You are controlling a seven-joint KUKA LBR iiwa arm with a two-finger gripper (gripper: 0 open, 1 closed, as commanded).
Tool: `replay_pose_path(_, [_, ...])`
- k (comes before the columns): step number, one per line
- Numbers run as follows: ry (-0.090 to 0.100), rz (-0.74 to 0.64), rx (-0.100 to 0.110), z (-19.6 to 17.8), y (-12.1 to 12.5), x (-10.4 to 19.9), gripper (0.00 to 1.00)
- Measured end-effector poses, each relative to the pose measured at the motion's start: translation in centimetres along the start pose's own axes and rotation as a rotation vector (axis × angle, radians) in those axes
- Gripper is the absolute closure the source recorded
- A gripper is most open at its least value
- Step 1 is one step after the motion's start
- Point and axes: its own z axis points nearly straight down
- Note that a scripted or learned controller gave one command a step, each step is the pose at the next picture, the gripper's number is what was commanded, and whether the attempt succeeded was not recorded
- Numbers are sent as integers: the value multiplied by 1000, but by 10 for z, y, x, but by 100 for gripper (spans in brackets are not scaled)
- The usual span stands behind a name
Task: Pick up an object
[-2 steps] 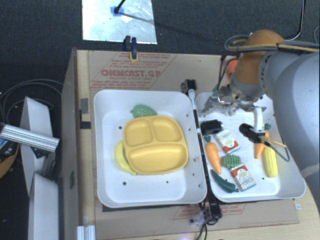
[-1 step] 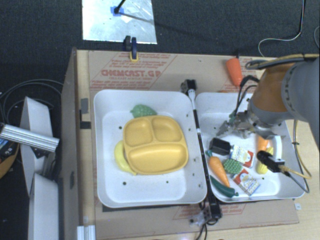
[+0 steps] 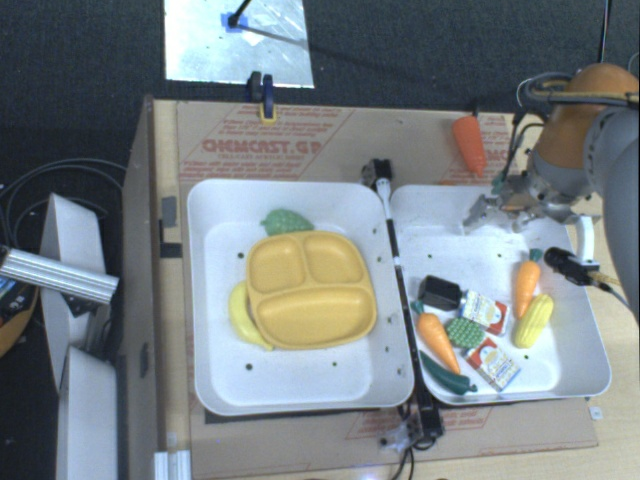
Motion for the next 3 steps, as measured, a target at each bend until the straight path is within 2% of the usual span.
replay_pose_path(1, [1, 3, 4, -11, -137, 6, 0])
replay_pose_path(2, [-4, 2, -3, -1, -91, 48, 0])
replay_pose_path(3, [0, 2, 2, 0, -96, 81, 0])
